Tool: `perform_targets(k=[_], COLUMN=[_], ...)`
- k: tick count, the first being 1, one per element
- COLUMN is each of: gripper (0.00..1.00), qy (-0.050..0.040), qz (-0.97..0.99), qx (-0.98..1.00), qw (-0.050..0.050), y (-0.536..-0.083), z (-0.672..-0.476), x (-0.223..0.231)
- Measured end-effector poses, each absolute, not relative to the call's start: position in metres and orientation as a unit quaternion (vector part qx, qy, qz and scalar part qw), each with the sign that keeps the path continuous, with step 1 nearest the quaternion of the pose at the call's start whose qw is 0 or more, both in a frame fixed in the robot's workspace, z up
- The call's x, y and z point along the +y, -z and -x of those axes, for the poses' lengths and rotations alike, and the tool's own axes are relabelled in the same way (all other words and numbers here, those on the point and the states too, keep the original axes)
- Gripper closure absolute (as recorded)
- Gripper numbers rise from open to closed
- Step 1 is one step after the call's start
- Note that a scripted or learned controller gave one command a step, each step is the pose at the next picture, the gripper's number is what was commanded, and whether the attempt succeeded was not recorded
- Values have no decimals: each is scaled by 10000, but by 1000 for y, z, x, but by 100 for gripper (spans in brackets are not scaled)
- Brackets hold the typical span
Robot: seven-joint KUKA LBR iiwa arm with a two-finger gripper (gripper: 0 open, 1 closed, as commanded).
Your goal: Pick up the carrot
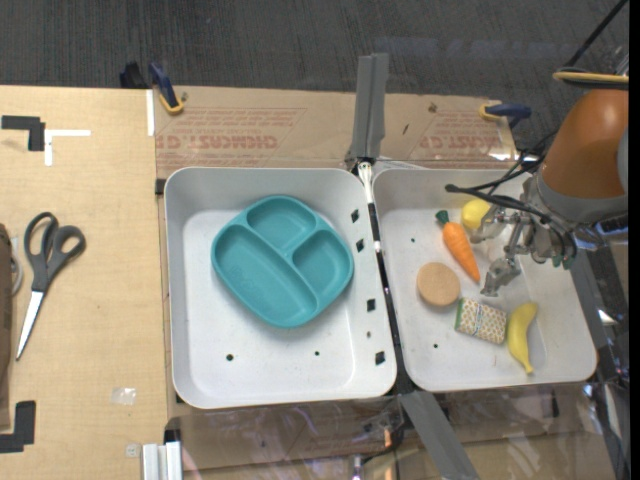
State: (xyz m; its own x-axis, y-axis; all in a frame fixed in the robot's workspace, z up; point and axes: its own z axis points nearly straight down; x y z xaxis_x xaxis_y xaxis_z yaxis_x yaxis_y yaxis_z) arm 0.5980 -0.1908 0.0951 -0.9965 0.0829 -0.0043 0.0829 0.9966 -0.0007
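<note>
**Carrot waits beside a low-hanging gripper in the right bin**

Camera view: The carrot lies in the far-left part of the right bin, its leafy end toward the far wall and its tip pointing near and to the right. The gripper hangs low just to the carrot's right, close beside it but apart from it, and nothing sits between its fingers; how wide they stand you cannot make out from this slant. To take the carrot well, you would shift left until the fingers straddle its thick middle, across its length rather than along it (a grip near the thin tip would likely slip). Mind the neighbours: a yellow lemon just far of the carrot, a tan round disc touching or nearly touching its tip, and a patterned sponge and banana nearer you. The arm reaches in from the right, its orange band high over the bin's right edge, wrist angled down and to the left. The left bin holds a teal divided plate.
</note>
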Motion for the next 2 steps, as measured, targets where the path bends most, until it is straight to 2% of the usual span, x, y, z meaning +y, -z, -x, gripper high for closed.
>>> perform_targets(k=[1, 2], gripper=[100, 100], qy=[16, 2], qz=[-398, -894], qx=[9992, 9960], qw=[47, 24], y=[-106, -189], z=[-600, -628], x=[-190, -122])
